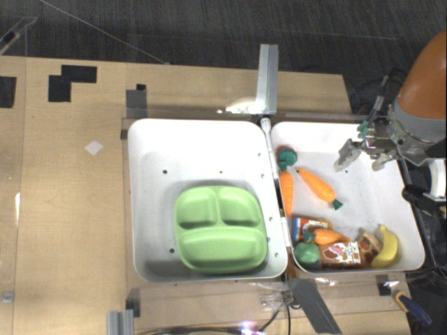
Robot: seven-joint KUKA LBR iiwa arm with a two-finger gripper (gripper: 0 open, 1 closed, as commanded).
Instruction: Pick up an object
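Observation:
The right bin (370, 187) holds several toy foods. An orange carrot (316, 185) lies near its middle, and a second carrot (286, 192) runs along the left wall below a teal piece (286, 158). At the front sit a green ball (306, 254), a brown carton (341, 252) and a yellow banana (386, 246). My gripper (363, 155) hangs over the upper right part of this bin, fingers spread apart with nothing between them, to the right of and above the middle carrot.
A green divided plate (220, 229) lies in the left bin (154, 187). A grey metal post (268, 79) rises behind the seam between the bins. Cables and dark gear sit at the far right of the bench.

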